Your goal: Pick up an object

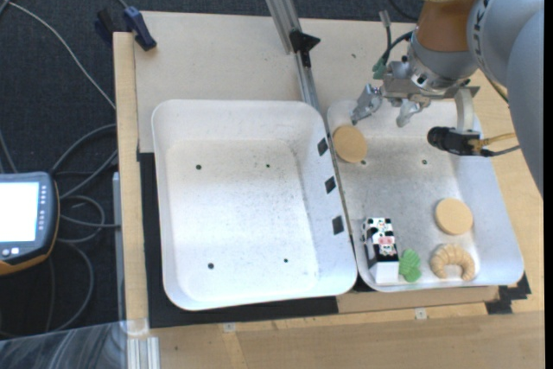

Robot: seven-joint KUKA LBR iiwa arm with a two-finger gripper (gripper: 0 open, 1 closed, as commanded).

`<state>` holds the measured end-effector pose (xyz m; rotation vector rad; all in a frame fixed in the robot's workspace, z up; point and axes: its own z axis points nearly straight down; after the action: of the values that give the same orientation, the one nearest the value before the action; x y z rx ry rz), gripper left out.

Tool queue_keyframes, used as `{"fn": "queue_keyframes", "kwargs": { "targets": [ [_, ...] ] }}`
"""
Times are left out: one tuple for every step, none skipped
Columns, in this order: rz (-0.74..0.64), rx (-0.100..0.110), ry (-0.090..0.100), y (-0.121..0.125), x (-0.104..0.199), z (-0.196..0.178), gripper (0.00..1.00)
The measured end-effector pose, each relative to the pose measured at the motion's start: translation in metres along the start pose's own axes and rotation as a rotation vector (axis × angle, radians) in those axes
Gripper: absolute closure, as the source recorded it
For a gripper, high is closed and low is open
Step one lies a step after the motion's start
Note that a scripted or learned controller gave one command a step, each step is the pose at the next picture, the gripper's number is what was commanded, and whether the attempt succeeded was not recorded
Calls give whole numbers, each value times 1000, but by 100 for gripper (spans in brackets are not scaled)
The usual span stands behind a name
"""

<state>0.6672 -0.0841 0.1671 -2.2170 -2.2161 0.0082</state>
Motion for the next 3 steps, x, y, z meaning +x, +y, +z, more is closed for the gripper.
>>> {"fn": "queue_keyframes", "kwargs": {
  "targets": [
    [-1, -2, 0, 0, 5, 47, 0],
    [-1, -3, -1, 0, 6, 76, 0],
    [-1, -8, 0, 1, 6, 62, 100]
  ]
}}
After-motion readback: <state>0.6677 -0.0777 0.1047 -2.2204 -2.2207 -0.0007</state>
